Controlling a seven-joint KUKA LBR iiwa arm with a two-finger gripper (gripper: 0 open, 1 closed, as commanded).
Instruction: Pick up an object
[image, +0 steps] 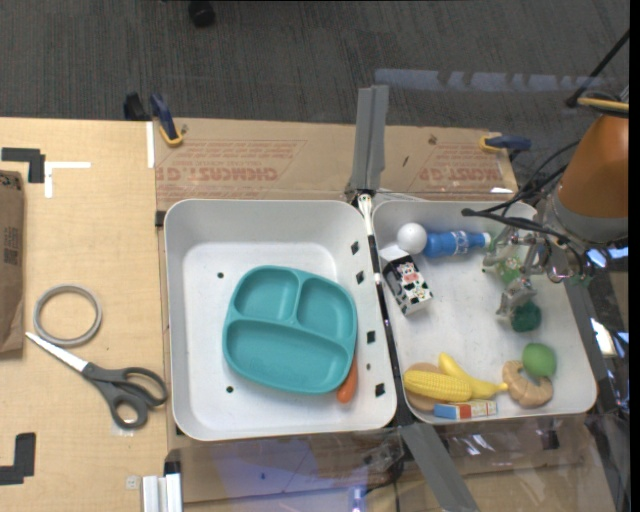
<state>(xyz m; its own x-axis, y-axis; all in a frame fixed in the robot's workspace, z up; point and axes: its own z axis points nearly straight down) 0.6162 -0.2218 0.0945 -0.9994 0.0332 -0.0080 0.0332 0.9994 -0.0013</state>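
Gripper (518, 290): hanging over the right bin (480, 345) toward its 2 o'clock side, wrist wrapped in loose wires; whether it is spread or closed cannot be told.

Dark green ball (526, 319): lying just beneath the gripper, round, with no long axis to read; contact with the gripper cannot be told.

Right bin, further contents:
- Blue bottle (455, 242), white rounded cap, lying on its side with long axis running 9 to 3 o'clock, cap pointing to 9.
- Small white box with black spots (408, 283), at 10 o'clock, printing too small to read.
- Banana (466, 375) and corn cob (435, 384), both yellow, sitting at 6 o'clock.
- Flat carton (466, 409), red, white and blue, lying against the near wall.
- Light green ball (539, 359), resting on a tan ring-shaped piece (527, 387) at 5 o'clock.

Left bin (200, 330): holding a teal divided plate (290, 330), smooth plastic, three compartments; an orange carrot-like piece (347, 384) is peeking out at the plate's 5 o'clock.

Bench, at 9 o'clock: scissors (105, 380), grey handles; tape roll (67, 314).

Cardboard (250, 165) behind the bins: printed lettering showing reversed, not legible.
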